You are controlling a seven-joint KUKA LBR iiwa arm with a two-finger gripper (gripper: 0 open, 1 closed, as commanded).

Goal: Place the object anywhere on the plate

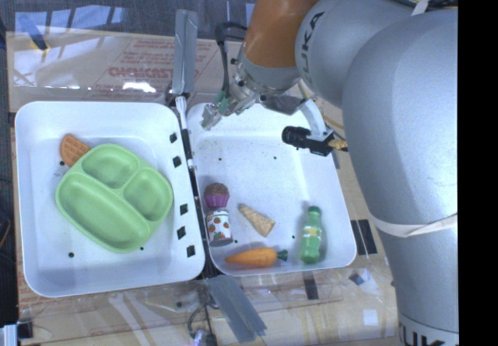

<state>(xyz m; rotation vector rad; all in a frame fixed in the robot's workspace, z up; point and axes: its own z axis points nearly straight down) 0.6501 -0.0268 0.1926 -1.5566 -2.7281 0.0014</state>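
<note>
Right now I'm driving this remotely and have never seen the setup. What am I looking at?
One fixed camera looks down at a slant on two shallow white bins. The large grey arm with the orange band reaches in from the right; its hand hangs over the right bin's far edge. The left bin holds a green divided plate and a small waffle-like piece. The right bin holds an orange carrot, green bottle, tan wedge, cupcake-like toy and small can.
</note>
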